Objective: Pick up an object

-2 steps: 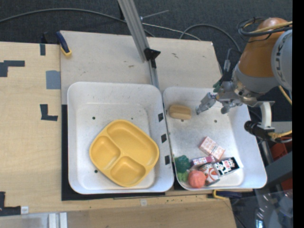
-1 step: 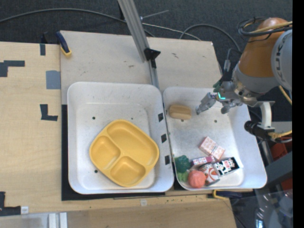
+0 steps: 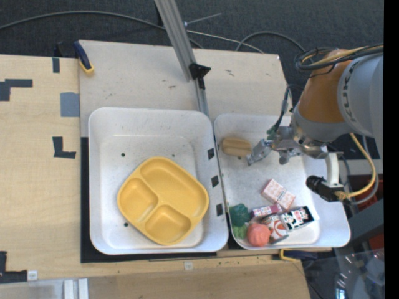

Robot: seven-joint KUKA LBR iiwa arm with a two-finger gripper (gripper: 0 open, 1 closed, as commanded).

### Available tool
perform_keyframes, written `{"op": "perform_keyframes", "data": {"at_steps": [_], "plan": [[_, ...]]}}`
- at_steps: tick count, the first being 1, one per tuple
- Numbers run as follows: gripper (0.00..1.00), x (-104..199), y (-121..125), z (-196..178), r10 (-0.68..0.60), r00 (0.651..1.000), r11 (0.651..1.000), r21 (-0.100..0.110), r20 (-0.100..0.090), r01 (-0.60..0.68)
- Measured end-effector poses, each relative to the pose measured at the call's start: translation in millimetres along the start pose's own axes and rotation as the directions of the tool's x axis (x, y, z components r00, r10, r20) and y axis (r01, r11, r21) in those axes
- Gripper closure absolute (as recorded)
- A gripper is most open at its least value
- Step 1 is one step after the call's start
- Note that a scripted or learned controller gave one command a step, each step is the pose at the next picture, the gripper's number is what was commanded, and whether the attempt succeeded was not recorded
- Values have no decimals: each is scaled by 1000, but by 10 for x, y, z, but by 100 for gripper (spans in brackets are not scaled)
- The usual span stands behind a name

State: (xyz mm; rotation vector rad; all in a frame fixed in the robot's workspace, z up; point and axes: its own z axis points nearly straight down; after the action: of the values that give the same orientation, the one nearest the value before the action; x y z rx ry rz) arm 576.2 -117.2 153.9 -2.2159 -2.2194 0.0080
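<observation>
My gripper (image 3: 269,157) hangs over the upper part of the right bin (image 3: 330,229), open, with nothing between its fingers. A tan, bread-like piece (image 3: 236,147) lies just left of the left fingertip (image 3: 254,157), apart from it. Lower in the same bin lie a pink box (image 3: 278,194), a green object (image 3: 239,214), a red-orange ball (image 3: 258,234) and a black-and-white packet (image 3: 294,218), all clustered near the front wall.
The left bin (image 3: 106,167) holds a yellow divided plate (image 3: 163,199). A grey metal rail (image 3: 177,30) slants down to the bins' shared rim. The grey and orange arm (image 3: 333,98) covers the right bin's far right corner.
</observation>
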Motion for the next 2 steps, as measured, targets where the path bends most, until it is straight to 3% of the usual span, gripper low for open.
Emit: {"op": "perform_keyframes", "data": {"at_steps": [1,2], "plan": [[0,-14,0,646,0,1000,1000,0,0,0],[0,-10,0,647,0,1000,1000,-6,0,0]]}}
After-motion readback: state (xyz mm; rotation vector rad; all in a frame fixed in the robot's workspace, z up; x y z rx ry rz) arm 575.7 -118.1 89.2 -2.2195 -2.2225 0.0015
